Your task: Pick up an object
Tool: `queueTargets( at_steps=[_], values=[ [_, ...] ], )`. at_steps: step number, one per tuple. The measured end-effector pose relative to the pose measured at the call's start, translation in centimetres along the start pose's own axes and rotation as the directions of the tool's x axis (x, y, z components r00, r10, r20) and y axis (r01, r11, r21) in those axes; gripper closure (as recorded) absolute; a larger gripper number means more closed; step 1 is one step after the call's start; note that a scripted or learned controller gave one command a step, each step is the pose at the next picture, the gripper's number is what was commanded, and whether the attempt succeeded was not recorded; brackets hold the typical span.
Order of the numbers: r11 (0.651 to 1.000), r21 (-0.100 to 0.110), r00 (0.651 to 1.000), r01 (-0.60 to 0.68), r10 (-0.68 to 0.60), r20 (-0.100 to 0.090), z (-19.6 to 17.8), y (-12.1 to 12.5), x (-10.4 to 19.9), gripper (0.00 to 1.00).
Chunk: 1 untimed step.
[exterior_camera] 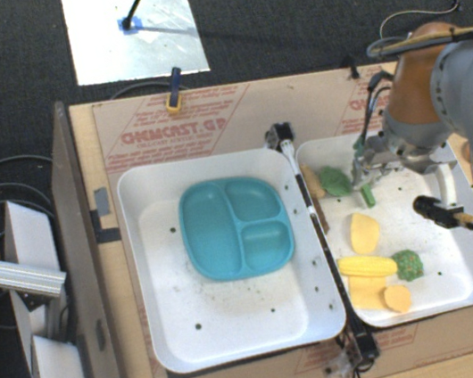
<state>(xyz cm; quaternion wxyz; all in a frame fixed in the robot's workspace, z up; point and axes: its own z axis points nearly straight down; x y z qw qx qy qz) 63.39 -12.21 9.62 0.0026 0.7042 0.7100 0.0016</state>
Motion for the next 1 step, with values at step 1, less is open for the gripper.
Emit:
queueTargets(
  at_steps=[1],
  values=[
    [1.000,-0.004,1.000,0.003,-0.003,-0.004,-9.47,-2.53,7.47,1.00]
  ],
)
